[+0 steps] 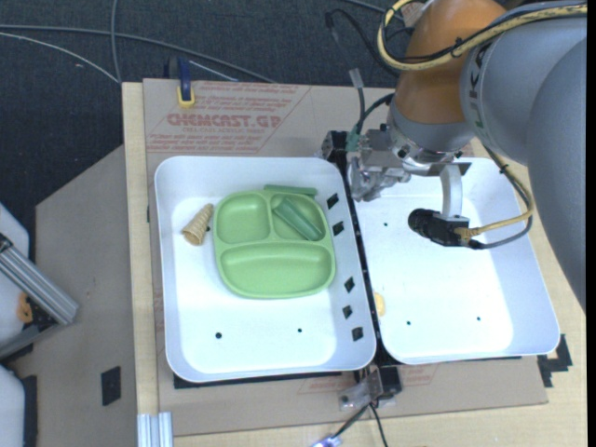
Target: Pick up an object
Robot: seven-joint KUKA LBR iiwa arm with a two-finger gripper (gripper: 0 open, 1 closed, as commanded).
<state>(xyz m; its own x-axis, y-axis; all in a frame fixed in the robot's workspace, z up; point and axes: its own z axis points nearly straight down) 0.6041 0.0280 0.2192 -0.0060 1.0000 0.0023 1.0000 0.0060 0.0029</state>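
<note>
A green divided plate [273, 247] lies in the left bin [186, 333]. A dark green flat piece [300, 216] rests in the plate's upper right compartment and reaches over its back rim. A tan waffle cone [196, 224] lies on the bin floor just left of the plate. A tiny yellow bit [378, 304] sits at the left edge of the right bin [466, 324]. My gripper [365, 182] hangs over the rim between the two bins, near their back end, to the right of the plate. I see nothing held in it.
The grey arm with its orange band [452, 26] covers the upper right. A black plug on a yellow cable [440, 226] hangs over the right bin. Black clips [346, 287] line the divider between the bins. A cardboard sheet [223, 110] lies under both.
</note>
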